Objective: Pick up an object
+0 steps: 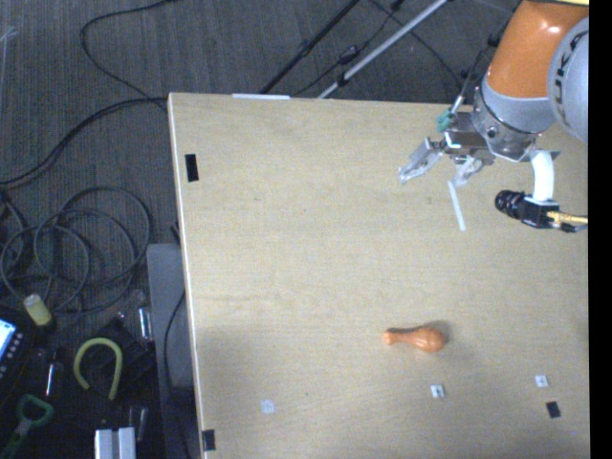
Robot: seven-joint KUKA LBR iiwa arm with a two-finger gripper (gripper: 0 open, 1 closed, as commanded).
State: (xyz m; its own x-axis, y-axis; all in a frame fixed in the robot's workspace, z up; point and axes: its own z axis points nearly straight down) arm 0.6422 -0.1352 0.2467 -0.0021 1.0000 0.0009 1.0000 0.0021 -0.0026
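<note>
A small orange object (417, 338), pear-shaped with a narrow neck pointing left, lies on the tan bench surface (306, 256) toward the lower right. My gripper (438, 170) hangs at the upper right, well above and slightly right of the orange object in the view. Its metal fingers (417, 166) are spread, so it is open with nothing between them. A thin white strip (457, 205) shows just below the gripper; I cannot tell whether it lies on the surface or hangs from the wrist.
The arm's orange band (524, 51) and a black connector (521, 205) fill the right edge. Small tags (437, 390) and a black marker (192, 167) dot the surface. Cables (67, 247) and tools lie on the floor to the left, beyond the bench's edge.
</note>
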